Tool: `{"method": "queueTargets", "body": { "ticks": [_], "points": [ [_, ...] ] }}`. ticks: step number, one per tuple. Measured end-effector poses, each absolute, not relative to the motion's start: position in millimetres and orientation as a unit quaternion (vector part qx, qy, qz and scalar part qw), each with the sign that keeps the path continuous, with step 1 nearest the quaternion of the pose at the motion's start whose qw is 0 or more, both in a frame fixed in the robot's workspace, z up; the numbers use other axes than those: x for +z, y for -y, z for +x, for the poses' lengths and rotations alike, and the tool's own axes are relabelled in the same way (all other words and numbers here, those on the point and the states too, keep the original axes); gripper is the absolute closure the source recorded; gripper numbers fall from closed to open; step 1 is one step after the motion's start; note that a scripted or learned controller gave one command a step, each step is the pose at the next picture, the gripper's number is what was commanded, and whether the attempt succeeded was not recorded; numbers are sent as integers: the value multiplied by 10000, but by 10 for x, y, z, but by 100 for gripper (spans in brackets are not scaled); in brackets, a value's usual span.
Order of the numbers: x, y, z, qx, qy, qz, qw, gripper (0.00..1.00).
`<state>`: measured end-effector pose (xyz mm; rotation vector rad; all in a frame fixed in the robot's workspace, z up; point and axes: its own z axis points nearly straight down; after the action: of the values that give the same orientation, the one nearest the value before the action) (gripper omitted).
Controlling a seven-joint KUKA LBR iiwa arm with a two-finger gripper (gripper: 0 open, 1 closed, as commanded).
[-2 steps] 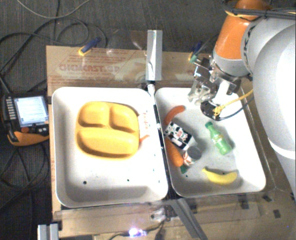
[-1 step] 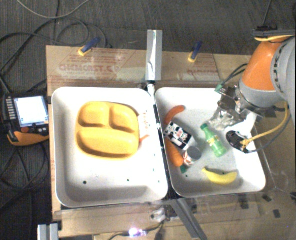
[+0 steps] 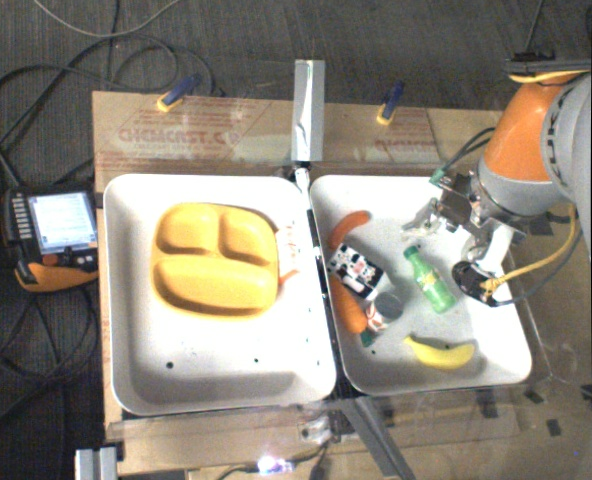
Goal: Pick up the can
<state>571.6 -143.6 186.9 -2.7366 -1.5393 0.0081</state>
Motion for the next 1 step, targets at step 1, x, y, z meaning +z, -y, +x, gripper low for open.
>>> {"method": "queueTargets", "body": {
  "ticks": [1],
  "points": [
    [889, 1182, 5531, -23, 3416, -9399, -24, 0]
  ]
}}
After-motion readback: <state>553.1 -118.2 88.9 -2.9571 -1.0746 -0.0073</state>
